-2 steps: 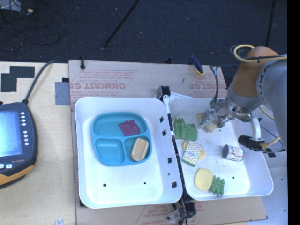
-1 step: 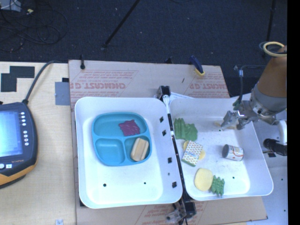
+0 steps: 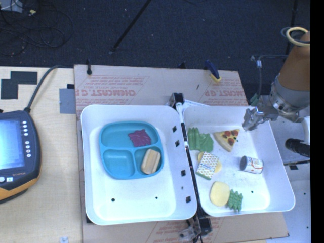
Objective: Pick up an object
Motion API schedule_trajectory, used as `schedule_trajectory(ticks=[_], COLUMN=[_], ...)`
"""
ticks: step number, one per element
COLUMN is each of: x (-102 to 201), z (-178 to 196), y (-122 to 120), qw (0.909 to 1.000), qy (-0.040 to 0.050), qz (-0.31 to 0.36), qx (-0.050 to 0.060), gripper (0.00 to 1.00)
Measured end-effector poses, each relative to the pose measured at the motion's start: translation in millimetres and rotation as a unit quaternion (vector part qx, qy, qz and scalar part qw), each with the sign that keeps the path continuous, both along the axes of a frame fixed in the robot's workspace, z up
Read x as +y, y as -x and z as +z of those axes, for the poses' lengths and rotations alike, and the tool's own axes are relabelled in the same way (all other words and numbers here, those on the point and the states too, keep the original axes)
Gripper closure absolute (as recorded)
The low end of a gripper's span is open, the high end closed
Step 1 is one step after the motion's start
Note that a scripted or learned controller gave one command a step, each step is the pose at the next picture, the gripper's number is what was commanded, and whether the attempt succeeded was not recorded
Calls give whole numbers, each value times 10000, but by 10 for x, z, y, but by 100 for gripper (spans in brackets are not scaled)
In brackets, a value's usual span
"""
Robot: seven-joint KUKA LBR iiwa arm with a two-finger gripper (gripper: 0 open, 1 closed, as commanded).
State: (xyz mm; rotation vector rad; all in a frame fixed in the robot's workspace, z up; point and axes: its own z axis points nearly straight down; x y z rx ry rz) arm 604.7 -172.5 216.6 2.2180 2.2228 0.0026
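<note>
Gripper: the gripper [image 3: 251, 119] hangs over the top right part of the right bin, up by its far wall, and it carries nothing between its fingers; whether it is open or closed cannot be told from this angle.
Arm: one grey arm [image 3: 293, 80] with the orange band comes in from the right edge.
Bins: two shallow white bins, side by side and touching along the middle: left bin [image 3: 96, 196] and right bin [image 3: 273, 196].
Right bin count: six loose toy-food pieces.
Pizza: one pizza slice [image 3: 227, 137], just below and left of the gripper, apart from it.
Greens: two green leafy pieces, a larger lettuce piece [image 3: 200, 139] by the centre divider and a small green sprig [image 3: 235, 200] near the front.
Sandwich: one patterned sandwich wedge [image 3: 208, 165], mid-bin, just below the lettuce piece.
Can: one small can [image 3: 251, 164] lying on its side, right of the sandwich wedge.
Yellow piece: one pale yellow round piece [image 3: 219, 193], touching the small green sprig.
Left bin count: one blue divided plate [image 3: 130, 149] with three compartments.
On the plate: one purple piece [image 3: 139, 136] in the upper compartment, one bread roll [image 3: 150, 160] in the lower right compartment.
Bench: one tablet-like pendant [image 3: 15, 153] lies well off to the left.
</note>
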Motion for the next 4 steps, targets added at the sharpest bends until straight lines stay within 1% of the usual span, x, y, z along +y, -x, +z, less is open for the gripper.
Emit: schedule_trajectory(ticks=[1, 2, 3, 4], x=[-9, -191, 212, 830], z=[-34, -1187, -1214, -1217], y=[5, -343, -39, 84], qw=[10000, 10000, 10000, 10000], qy=[-1, 9, 38, 34], qz=[-9, 7, -22, -28], qx=[19, -19, -77, -68], gripper=[0, 0, 0, 0])
